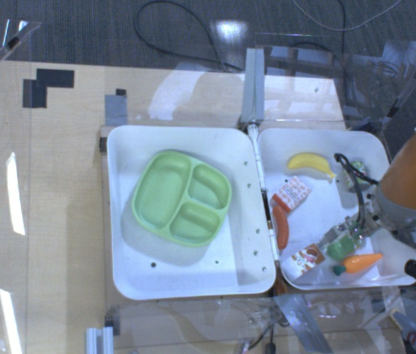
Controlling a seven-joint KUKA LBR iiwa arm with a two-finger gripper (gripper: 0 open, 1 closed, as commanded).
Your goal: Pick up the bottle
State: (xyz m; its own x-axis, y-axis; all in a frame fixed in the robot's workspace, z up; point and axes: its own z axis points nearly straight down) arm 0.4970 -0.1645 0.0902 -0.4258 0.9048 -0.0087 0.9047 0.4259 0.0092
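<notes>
The bottle looks like a clear item with a red and white label, lying on its side near the front edge of the right bin. A green piece sits at its right end; whether this is the bottle's cap is unclear. My gripper reaches down into the right bin from the right, just above and right of that green piece. The wrist hides its tips, and nothing can be seen held in it.
The right bin also holds a yellow banana, a red and white packet, a red sausage and an orange carrot. A green divided plate lies in the left bin. A metal divider stands behind the bins.
</notes>
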